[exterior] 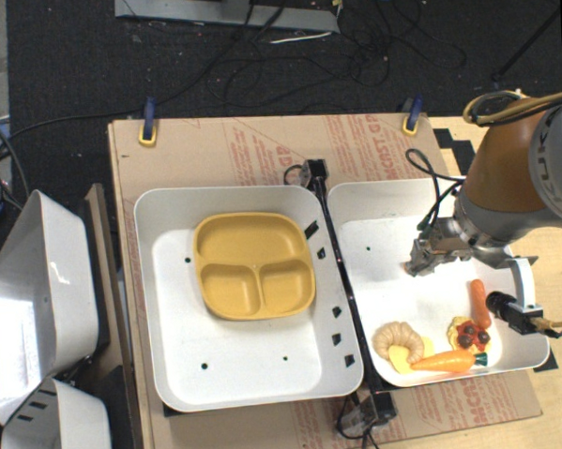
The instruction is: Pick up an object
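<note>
gripper (422, 261) hanging over the right bin (384, 209), can't tell its state, toy carrot (442, 360) near croissant (398, 336), yellow divided plate (255, 264) in left bin (168, 300)

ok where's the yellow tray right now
The yellow tray lies in the left bin, toward its upper middle, well apart from the toy food in the right bin.

Dark cabled floor (56, 62), brown bench (258, 145)

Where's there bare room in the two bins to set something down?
Left bin: bare floor along the near edge, below the yellow divided plate, plus a strip on its left. Right bin: open floor at the far left corner, beside the gripper. Its near right corner is crowded with toy food.
</note>
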{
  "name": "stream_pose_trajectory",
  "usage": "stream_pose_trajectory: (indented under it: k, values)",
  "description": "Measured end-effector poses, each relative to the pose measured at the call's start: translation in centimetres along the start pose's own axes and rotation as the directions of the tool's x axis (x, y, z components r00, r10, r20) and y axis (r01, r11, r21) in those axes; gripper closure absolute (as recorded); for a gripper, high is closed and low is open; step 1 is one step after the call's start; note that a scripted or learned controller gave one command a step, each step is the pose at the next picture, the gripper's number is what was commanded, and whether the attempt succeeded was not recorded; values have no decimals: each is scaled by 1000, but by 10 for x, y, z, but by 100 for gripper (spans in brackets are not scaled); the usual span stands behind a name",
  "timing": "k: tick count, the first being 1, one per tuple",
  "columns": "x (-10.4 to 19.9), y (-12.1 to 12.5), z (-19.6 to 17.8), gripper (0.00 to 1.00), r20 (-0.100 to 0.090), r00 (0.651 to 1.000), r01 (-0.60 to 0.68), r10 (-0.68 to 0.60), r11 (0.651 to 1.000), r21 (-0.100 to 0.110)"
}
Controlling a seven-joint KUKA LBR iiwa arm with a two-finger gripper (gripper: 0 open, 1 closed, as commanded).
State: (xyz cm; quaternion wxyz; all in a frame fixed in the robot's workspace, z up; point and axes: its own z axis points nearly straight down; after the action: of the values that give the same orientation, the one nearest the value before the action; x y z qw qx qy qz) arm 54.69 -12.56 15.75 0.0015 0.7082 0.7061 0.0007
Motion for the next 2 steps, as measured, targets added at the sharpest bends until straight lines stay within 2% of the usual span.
stream_pose_trajectory:
  k: [2]
  values:
    - [-2,10,-91,100,1,1000,6,-6,1000,-1]
